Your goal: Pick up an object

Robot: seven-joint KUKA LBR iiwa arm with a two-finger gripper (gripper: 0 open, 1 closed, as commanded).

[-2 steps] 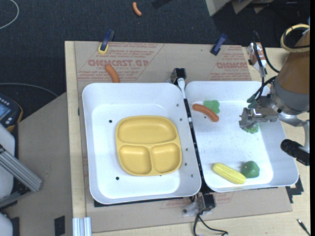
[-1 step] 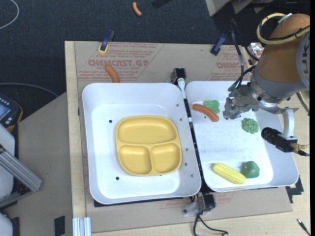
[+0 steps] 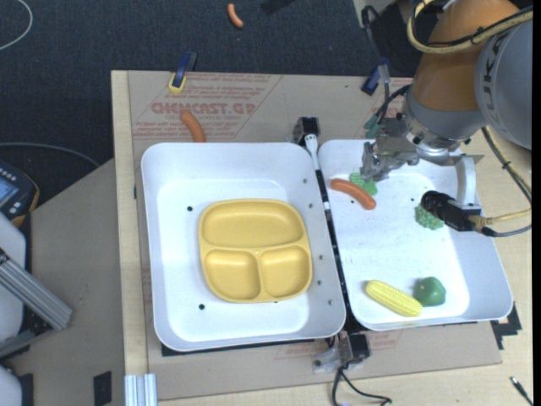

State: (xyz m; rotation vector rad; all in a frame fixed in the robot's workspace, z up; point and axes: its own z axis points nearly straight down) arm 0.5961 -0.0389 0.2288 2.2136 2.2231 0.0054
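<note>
The gripper (image 3: 372, 169) sits low in the right bin (image 3: 397, 227), over a small green piece (image 3: 362, 181) just beside the hot dog (image 3: 353, 193); whether it holds anything cannot be told. With those two so close, a closing grasp could catch both, or nudge one aside and take nothing.

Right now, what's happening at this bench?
The arm's hand is down at the back of the right bin, just above a small green piece and an orange hot dog. Nothing is visibly held. A corn cob, a green pepper and another green piece lie in that bin. The left bin holds a yellow divided tray.
</note>
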